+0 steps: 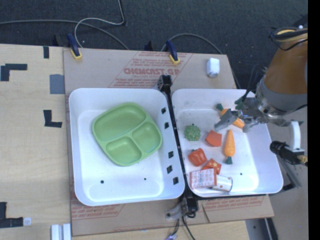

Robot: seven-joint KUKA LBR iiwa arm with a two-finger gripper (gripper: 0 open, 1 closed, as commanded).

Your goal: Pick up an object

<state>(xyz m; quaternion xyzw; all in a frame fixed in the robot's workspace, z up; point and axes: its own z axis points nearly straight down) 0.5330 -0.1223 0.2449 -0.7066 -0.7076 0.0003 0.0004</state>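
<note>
Over the right bin's (260,181) far right portion, the gripper (231,119) hangs with fingers spread, holding nothing. Beneath it lie the carrot (229,144) and red block (214,138), the broccoli (192,132) toward the bin's left edge.

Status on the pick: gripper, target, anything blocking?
Gripper over right bin, fingers spread, nothing between them. Carrot and red wedge just below it, both lying in the bin. Broccoli beside them; path clear.

Dark floor (200,9) — carpet, perhaps
</note>
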